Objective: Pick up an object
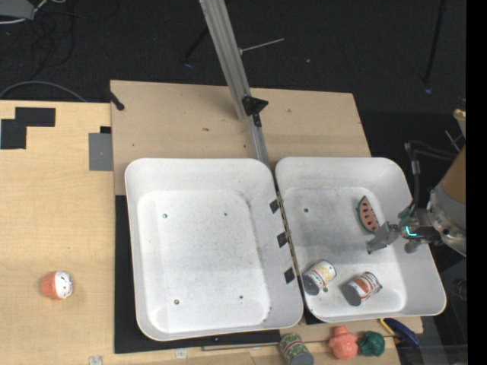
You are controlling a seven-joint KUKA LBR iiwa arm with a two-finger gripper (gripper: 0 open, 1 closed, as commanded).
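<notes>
Dark floor and loose cables frame your wooden surface, which carries two shallow white bins side by side. The right bin holds everything you could pick: a watermelon-slice toy near its right wall, a small can with a yellow-and-white label lying on its side at the lower left, and a second can with a red label, also tipped over, just beside it toward the lower right. All three sit apart from each other, so each offers a free approach.

Your gripper sits at the right edge of the frame, low over the right bin, between the watermelon slice and the red-labelled can. A grey finger points left toward the bin's middle, but you cannot tell from this slant how the jaws stand, and nothing visibly sits between them. The watermelon slice looks like the nearest candidate, just up and left of the gripper.

Further out, the left bin shows bare white floor. An aluminium rail slants from the top of the frame down to the seam between the bins. Outside the bins, small toys and another can lie along the bottom edge, and a round orange-and-white figure rests at the lower left, all beyond the working area.
</notes>
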